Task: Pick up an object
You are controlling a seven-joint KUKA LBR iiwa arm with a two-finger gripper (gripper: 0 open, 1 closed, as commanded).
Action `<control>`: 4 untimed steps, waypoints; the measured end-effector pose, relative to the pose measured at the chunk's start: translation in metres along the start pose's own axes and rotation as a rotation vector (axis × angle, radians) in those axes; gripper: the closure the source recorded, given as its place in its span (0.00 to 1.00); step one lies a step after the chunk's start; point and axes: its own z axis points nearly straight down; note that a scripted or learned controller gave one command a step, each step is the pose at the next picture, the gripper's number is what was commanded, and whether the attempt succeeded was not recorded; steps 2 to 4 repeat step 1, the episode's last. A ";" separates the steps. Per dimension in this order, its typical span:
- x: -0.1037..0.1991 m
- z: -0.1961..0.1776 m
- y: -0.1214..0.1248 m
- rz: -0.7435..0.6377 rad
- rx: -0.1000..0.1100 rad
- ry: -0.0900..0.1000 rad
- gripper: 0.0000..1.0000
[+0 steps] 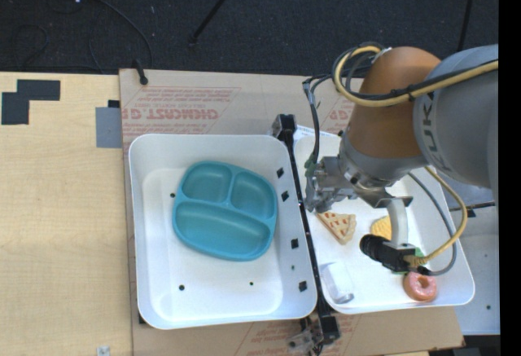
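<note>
Left bin (138, 224) holds a divided plate (224, 209), sitting mid-bin. Over in the right bin (366, 285), a wedge (338, 225) lies near the left wall, a cup (336, 281) in front of it, a doughnut (421, 287) in the front right corner.

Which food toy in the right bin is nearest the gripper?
The tan wedge, just beside the gripper; the pink donut and yellow piece lie farther off.

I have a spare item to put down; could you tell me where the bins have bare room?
The left bin has bare floor between the teal plate and its near rim, plus a narrower strip along its left wall. The right bin is crowded: gripper, waffle wedge, yellow piece, donut and a clear item.
</note>
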 end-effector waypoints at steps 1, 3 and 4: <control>0.054 0.008 -0.012 -0.002 0.000 0.001 1.00; 0.054 0.008 -0.012 -0.002 0.000 0.001 1.00; 0.054 0.008 -0.012 -0.002 0.000 0.001 1.00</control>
